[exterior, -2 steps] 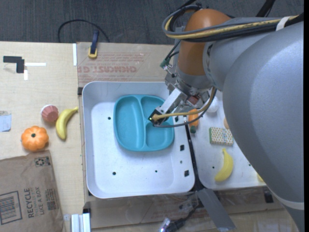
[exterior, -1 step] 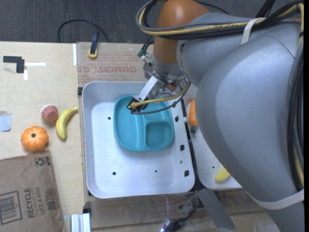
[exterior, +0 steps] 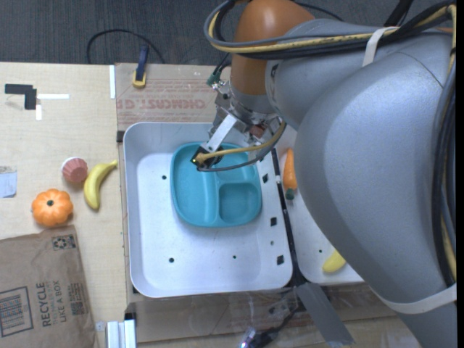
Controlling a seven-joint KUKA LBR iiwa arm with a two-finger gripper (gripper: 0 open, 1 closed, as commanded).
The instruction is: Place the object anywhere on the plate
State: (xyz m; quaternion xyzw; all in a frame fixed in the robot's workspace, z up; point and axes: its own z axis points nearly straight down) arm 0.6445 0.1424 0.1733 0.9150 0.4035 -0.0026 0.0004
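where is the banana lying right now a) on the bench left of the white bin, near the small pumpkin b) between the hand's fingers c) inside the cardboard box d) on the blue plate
a: the banana lies on the bench left of the white bin, close to the small pumpkin, apart from the blue plate.

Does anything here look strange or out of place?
Yes. A banana, a small pumpkin and a pinkish cupcake-like item lie on the bench left of the bin, away from the blue plate.
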